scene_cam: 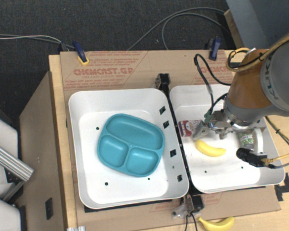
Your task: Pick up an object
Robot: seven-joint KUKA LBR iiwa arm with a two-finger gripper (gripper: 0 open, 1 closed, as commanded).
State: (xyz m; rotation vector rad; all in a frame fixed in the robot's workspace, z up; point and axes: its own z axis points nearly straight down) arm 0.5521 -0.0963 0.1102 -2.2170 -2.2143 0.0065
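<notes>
Pincer (207, 128) hangs just above banana (210, 149) in right bin (226, 181).

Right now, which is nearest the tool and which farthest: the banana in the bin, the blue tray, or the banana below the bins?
1. Banana in the right bin, just under the tool.
2. Blue tray, left bin.
3. Banana below the bins, bottom edge; nearly tied with the tray.

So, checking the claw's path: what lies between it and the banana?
Bare white bin floor separates the claw from the banana, seen in the camera view.
</notes>
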